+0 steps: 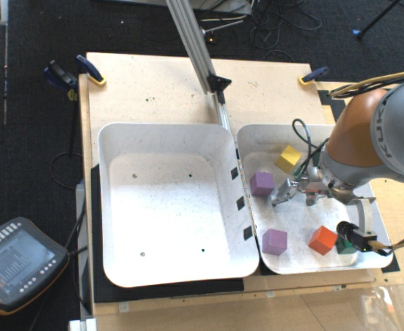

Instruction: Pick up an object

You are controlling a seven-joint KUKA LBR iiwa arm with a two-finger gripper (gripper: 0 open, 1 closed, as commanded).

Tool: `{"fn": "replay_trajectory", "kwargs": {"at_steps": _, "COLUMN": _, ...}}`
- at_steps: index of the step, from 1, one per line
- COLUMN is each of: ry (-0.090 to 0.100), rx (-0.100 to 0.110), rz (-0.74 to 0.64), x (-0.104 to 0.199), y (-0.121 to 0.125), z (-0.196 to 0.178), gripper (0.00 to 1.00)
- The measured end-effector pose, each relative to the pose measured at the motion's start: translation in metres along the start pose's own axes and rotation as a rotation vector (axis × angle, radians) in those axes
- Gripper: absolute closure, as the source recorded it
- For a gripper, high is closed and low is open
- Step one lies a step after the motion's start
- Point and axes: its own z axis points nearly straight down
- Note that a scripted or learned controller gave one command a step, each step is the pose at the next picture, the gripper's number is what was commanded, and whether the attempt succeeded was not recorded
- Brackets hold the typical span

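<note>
I see metal claw (283, 197) in right bin (257, 140), beside matte purple cube (262, 183); grip state I cannot tell.

The green block (345, 247) at the right bin's (257, 140) five o'clock corner is being partly covered by a black fitting (349, 234). The arm (378, 133) is being cropped at three o'clock.
</note>
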Motion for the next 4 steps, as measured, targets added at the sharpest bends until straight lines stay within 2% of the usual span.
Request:
{"fn": "replay_trajectory", "kwargs": {"at_steps": 1, "ry": -0.002, "rx": -0.008, "rz": 0.001, "x": -0.001, "y": 0.002, "z": -0.014, "gripper": 1.0}}
{"fn": "replay_trajectory", "kwargs": {"at_steps": 2, "ry": -0.003, "rx": -0.013, "rz": -0.003, "x": 0.002, "y": 0.0, "z": -0.077, "gripper": 1.0}}
{"fn": "replay_trajectory", "kwargs": {"at_steps": 4, "ry": -0.003, "rx": -0.013, "rz": -0.004, "x": 0.002, "y": -0.002, "z": -0.157, "gripper": 1.0}}
